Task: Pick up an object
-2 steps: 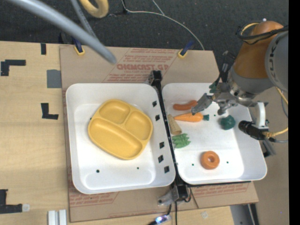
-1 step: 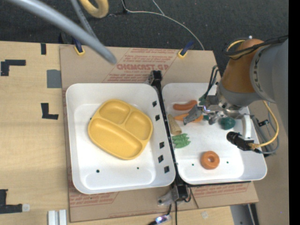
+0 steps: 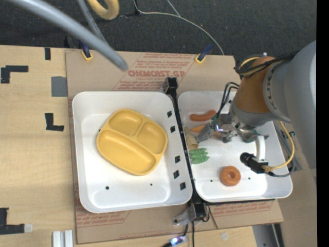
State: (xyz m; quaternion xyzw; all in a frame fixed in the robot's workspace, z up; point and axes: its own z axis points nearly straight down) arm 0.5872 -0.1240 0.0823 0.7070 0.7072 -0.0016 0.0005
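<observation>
My gripper (image 3: 209, 131) reaches down into the left part of the right bin (image 3: 277, 189), under the grey arm with its orange band (image 3: 253, 91). It hangs just below an orange sausage (image 3: 203, 116) and right beside a small tan piece (image 3: 194, 139) by the bin's left wall. A green leafy toy (image 3: 199, 156) lies a little nearer the front. An orange ring-shaped donut (image 3: 230, 175) sits towards the front of the same bin, apart from the gripper. Nothing can be made out inside the gripper.
The left bin (image 3: 87, 189) holds a yellow divided plate (image 3: 132, 140). A black divider (image 3: 180, 148) runs between the two bins. Black and yellow cables (image 3: 267, 166) trail from the wrist over the right bin. A grey pole (image 3: 67, 22) crosses the top left.
</observation>
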